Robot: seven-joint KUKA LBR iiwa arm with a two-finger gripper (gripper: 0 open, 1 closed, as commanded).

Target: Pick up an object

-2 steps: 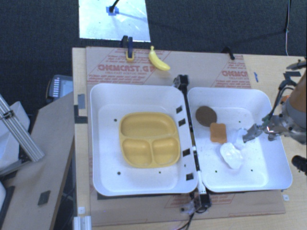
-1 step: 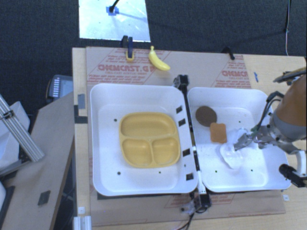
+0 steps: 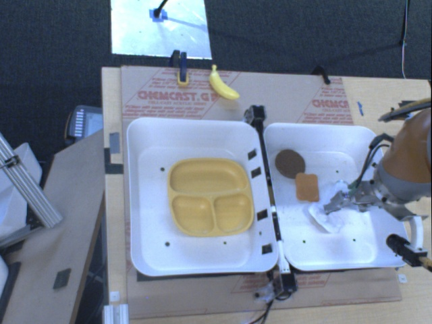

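Note:
The right bin (image 3: 351, 255) holds three things. A round brown disc (image 3: 290, 162) lies near its back left. A tan-orange square piece (image 3: 307, 187) sits just in front of the disc. A small white crumpled object (image 3: 322, 217) rests near the bin's middle. My gripper (image 3: 337, 204) reaches in from the right, low over the bin floor, with its tip at the upper right edge of the white object. The view does not show whether it touches that object. The grey arm (image 3: 405, 167) rises behind it at the right edge.
The left bin (image 3: 145, 248) carries a yellow divided plate (image 3: 206, 196). A toy banana (image 3: 223, 86) and a yellow clamp (image 3: 182, 69) lie on the cardboard behind the bins. A black divider strip (image 3: 264, 187) runs between the bins.

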